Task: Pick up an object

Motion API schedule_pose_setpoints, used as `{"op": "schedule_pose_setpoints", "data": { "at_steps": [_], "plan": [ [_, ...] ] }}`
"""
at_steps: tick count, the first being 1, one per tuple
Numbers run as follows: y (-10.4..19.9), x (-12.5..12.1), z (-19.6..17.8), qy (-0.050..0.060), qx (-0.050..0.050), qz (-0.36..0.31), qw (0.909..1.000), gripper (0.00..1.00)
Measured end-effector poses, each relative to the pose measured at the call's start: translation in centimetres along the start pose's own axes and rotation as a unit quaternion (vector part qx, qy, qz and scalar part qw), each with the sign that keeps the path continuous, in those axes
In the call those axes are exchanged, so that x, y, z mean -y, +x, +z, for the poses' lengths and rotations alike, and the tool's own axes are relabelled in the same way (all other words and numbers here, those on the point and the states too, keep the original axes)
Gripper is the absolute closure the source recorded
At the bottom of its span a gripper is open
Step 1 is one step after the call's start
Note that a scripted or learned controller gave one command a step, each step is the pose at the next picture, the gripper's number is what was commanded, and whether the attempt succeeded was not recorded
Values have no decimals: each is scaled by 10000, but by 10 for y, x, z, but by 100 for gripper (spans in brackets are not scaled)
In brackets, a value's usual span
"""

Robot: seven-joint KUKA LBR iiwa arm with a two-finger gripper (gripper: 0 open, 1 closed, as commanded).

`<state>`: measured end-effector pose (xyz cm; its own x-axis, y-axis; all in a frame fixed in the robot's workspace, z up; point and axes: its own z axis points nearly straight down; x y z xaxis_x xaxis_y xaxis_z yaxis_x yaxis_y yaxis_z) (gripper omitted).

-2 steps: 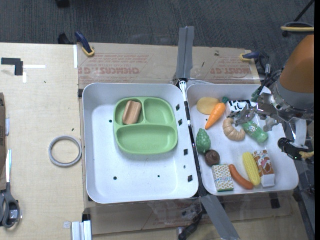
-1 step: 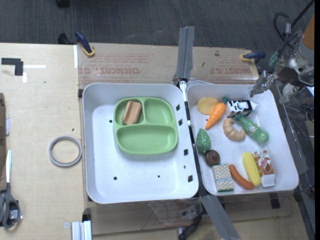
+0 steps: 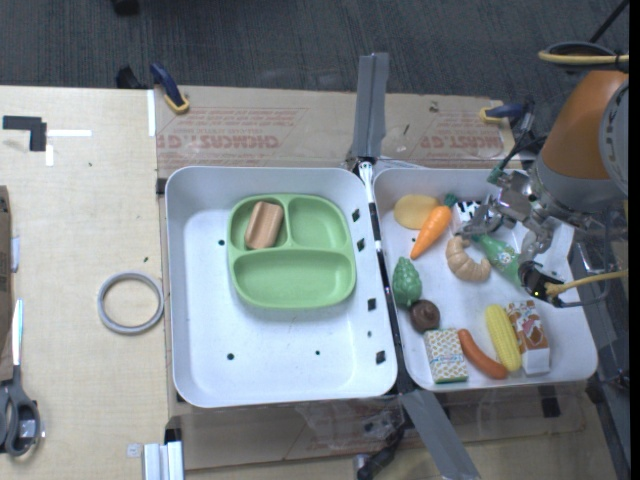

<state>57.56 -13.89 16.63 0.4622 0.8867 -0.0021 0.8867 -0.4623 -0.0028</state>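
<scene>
Overhead slanted view of the bench with two shallow white bins side by side. The left bin [image 3: 200,368] held a green divided plate [image 3: 293,276], and a tan bread-like piece [image 3: 263,224] lay in the plate's upper-left compartment. The right bin [image 3: 570,373] held the loose toy foods: a yellow round piece [image 3: 414,210] touching the top of an orange carrot [image 3: 431,230], a croissant [image 3: 466,259], a green leafy vegetable [image 3: 406,281], a dark brown round item [image 3: 425,315], a small printed box [image 3: 446,356], a red-orange sausage-like item [image 3: 481,356], a corn cob [image 3: 502,336] and a small carton [image 3: 528,336]. The arm [image 3: 590,133] reached in from the right, its gripper [image 3: 497,230] low over the upper part of the right bin, just beside the croissant and over a green bottle-like object [image 3: 499,253]. The fingers were obscured by the wrist hardware, so their spread could not be told, nor whether anything was pinched. A grey ring [image 3: 130,301] lay on the bench left of the bins.
</scene>
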Motion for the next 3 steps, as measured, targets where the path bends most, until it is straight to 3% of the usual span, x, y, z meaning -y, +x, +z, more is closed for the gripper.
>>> {"op": "schedule_pose_setpoints", "data": {
  "at_steps": [1, 2, 3],
  "plan": [
    [13, -34, 75, -3, -3, -1419, 9899, 0],
    [57, -44, 76, 72, 60, -1628, 9866, 0],
    [59, -50, 82, 201, 46, -3037, 9525, 0]
  ]
}}
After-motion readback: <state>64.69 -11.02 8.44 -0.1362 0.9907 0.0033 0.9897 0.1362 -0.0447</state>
